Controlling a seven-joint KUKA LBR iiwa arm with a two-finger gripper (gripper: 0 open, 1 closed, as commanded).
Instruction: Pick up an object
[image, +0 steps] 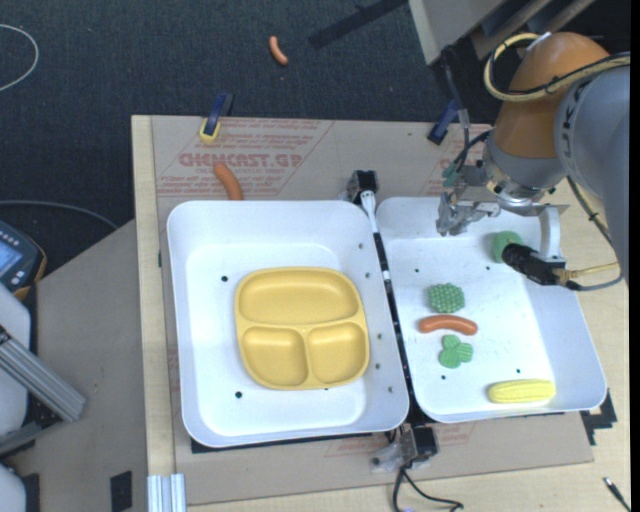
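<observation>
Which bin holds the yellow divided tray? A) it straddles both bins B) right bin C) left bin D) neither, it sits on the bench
C: the yellow divided tray lies flat inside the left bin, while the right bin holds the toy sausage, corn cob and green pieces.

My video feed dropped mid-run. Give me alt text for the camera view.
The gripper hangs over the far end of the right bin, which holds a sausage, corn cob and three green pieces. The left bin holds a yellow divided tray.
</observation>
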